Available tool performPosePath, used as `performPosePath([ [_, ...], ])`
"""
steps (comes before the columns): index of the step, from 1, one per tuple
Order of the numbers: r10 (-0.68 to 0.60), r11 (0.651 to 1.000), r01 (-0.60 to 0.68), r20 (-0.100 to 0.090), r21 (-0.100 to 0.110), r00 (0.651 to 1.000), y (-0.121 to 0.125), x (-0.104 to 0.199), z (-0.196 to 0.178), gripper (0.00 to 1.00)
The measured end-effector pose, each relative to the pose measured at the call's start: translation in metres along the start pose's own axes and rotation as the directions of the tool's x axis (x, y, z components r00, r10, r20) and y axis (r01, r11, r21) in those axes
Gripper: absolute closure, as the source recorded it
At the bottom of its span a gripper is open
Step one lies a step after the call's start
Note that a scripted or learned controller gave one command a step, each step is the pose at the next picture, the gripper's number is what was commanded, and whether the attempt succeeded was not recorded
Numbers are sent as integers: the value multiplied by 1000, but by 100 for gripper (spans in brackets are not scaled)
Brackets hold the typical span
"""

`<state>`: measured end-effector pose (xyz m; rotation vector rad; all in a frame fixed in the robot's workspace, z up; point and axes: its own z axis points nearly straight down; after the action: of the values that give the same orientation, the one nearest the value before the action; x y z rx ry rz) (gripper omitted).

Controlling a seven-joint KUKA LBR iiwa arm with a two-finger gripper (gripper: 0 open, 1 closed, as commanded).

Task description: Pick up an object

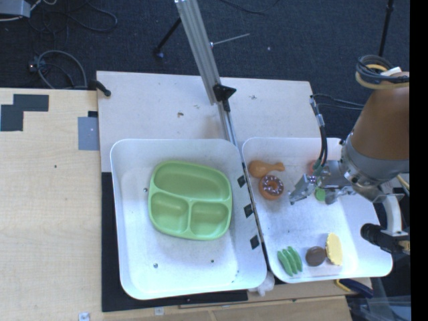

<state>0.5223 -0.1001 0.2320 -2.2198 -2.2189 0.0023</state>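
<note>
The right bin [294, 219] holds an orange drumstick-shaped toy [265, 168], a chocolate doughnut with sprinkles [271, 186], a green bean pod [289, 260], a brown round piece [315, 255] and a yellow piece [334, 249]. My gripper [302, 190] hangs low over the upper right part of this bin, just right of the doughnut. Behind the gripper's body I can make out a green object [323, 194] and a bit of red [312, 165], both partly hidden.
The left bin [134, 259] holds a green divided plate [190, 200]. A metal divider rail [246, 199] runs between the bins, and a slanted aluminium bar [200, 45] rises behind them. The arm's orange band [384, 122] looms over the right bin's far side.
</note>
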Motion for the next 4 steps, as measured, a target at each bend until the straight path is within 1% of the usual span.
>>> performPosePath([
  [1,3,1000,-3,0,-1,1000,0,-1,0,0],
  [2,1,1000,-1,0,4,1000,3,2,44,0],
  [3,2,1000,-2,-1,5,1000,4,5,88,0],
  [4,3,1000,-3,1,-1,1000,5,6,139,0],
])
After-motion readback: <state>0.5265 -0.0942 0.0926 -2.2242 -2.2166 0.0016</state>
